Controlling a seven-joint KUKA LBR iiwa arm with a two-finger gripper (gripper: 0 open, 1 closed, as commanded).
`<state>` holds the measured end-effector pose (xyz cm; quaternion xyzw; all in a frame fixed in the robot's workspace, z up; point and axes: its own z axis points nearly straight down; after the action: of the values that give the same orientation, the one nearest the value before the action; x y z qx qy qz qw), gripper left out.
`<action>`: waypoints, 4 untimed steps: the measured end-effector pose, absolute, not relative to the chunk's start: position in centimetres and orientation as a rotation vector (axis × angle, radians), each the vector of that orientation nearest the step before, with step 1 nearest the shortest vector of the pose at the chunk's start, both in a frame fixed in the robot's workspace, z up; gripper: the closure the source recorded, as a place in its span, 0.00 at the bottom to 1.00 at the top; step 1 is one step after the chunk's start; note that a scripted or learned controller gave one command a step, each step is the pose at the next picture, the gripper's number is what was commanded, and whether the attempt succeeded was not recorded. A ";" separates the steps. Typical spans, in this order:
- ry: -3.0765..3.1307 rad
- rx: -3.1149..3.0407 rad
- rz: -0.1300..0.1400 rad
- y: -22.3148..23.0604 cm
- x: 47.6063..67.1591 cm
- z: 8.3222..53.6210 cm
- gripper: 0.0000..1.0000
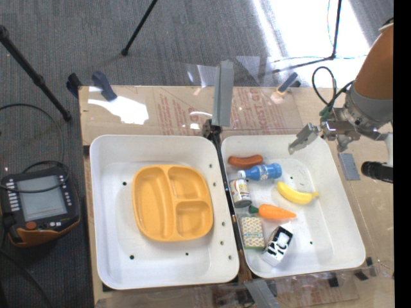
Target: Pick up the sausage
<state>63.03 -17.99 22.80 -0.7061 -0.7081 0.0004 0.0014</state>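
Observation:
The sausage (245,160), reddish brown, lies near the back left corner of the right bin (334,236), just behind a blue bottle (263,171). My gripper (320,140) hangs above the right bin's back edge, to the right of the sausage and well apart from it. Its fingers are spread open and nothing is between them.
In the right bin also lie a banana (295,194), a carrot (276,212), a small can (241,191), a cracker pack (252,231) and a black-and-white packet (278,244). The left bin (109,249) holds a yellow divided plate (172,202). A grey post (223,95) stands behind the bins.

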 end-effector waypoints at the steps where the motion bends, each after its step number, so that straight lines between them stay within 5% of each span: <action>1: -2.287 -2.150 0.001 -16.8 58.2 21.9 0.00; 2: -2.260 -2.177 0.002 -14.4 64.4 10.9 0.00; 3: -2.312 -2.125 0.001 -8.0 64.4 8.8 0.00; 4: -2.312 -2.123 0.000 -8.0 64.5 9.7 1.00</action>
<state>64.48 -7.98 9.73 -0.6765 -0.7364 0.0000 0.0013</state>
